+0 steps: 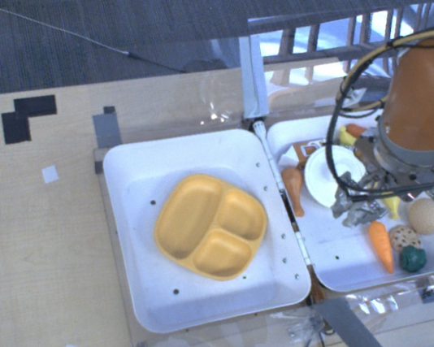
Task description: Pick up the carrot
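The carrot (382, 246) lies in the right bin (344, 271), near the bin's front edge, beside a cookie (403, 237) and a green ball (412, 258). The gripper (362, 206) hangs just above the carrot's top end, and I cannot tell how it stands.

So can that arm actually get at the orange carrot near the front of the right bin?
Probably yes. The carrot lies uncovered on the right bin's floor, just below the gripper. A cookie sits close beside it, which could crowd the grab.
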Robot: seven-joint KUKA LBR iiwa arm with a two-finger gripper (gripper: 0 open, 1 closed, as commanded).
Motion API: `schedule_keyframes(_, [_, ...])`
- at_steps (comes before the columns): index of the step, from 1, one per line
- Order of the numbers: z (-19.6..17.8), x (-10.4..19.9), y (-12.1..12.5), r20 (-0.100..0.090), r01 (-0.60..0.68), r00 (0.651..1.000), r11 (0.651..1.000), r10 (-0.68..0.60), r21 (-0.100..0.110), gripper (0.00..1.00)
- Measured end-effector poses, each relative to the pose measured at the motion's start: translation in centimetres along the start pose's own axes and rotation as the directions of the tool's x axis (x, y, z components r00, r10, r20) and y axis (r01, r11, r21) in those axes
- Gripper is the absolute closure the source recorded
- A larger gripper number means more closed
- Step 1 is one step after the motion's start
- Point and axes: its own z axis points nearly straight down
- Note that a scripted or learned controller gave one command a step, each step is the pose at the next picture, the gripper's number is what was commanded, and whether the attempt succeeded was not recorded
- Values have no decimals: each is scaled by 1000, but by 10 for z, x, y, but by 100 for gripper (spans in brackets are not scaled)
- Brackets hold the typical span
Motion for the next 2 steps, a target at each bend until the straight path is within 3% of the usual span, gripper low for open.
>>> schedule_keyframes(1, [45,26,-73,-4,362,932,932,-362,-4,100])
schedule_keyframes(2, [9,-23,-47,-1,36,999,999,-36,-1,100])
